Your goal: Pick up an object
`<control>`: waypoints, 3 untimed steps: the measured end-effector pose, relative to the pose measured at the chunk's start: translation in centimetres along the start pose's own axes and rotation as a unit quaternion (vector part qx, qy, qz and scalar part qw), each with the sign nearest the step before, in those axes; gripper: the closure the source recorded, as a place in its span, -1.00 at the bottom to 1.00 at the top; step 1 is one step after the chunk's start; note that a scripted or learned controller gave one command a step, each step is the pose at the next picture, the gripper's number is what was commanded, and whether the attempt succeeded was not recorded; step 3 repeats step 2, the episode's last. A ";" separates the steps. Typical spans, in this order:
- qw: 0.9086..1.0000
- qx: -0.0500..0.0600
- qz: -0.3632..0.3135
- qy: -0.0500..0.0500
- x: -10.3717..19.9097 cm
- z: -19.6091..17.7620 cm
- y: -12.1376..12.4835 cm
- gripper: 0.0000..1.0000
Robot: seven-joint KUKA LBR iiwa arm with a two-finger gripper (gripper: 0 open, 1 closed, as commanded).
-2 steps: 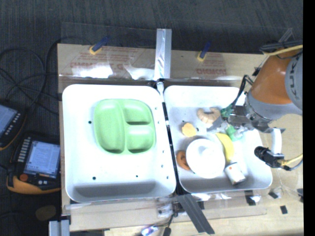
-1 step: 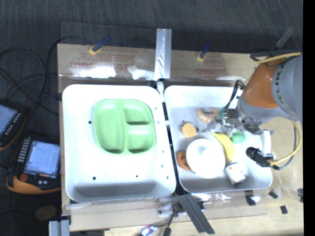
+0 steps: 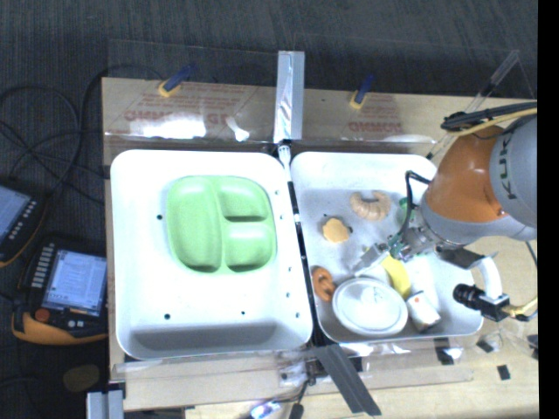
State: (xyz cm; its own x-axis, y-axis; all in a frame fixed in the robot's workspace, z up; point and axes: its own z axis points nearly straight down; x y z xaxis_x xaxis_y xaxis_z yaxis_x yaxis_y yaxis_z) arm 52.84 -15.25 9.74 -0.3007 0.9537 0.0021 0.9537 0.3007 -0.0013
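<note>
Right bin under the arm, gripper low over its middle; whether the fingers are open or closed, I cannot tell. White lid just below them. Yellow piece just beside the fingers, lower right, long axis running down-right: likeliest target.

Dark grey carpet floor, wooden bench, black cables at left

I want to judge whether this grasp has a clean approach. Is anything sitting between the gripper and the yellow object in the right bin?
Nothing visible lies between them. The gripper is low in the right bin, right beside the yellow object. A white round lid and a small white bottle crowd the object's near side, not the approach.
</note>
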 end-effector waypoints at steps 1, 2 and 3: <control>1.000 0.001 0.000 0.001 0.0 -0.6 0.0 1.00; 0.997 0.001 0.073 -0.001 4.5 -13.1 3.9 1.00; 0.997 0.001 0.073 -0.001 4.5 -13.1 3.9 1.00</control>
